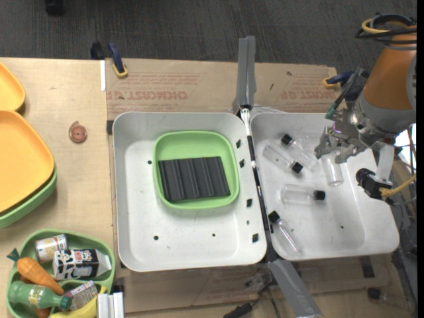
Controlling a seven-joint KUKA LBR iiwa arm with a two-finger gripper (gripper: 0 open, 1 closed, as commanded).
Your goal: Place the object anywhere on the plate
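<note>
Clear vial (pixel 330 169) is sitting upright-ish between the gripper's fingers, gripper (pixel 333 152) clamped on it — hanging over the right bin (pixel 371 240) near its right-hand side, toward the far edge. Arm is reaching in from the right, orange band above the wrist.

Green plate (pixel 194 142) is lying in the left bin (pixel 132 230), in the far half of it, roughly centred side to side. A dark ribbed rectangular pad (pixel 193 178) is lying flat on the plate, covering most of its floor. Vial and plate are well apart — the wall between the two bins is sitting between them.

More clear vials with black caps are lying on the right bin floor: one (pixel 283 158) near the far-left corner, a small black cap (pixel 287 139) just beyond it, one (pixel 302 194) lying sideways mid-bin, one (pixel 283 233) along the left wall near the front.

Outside the bins, on the bench's left edge: stacked yellow plates (pixel 20 158), and a green bowl (pixel 106 260) at the near-left corner holding toy food and cans.
</note>
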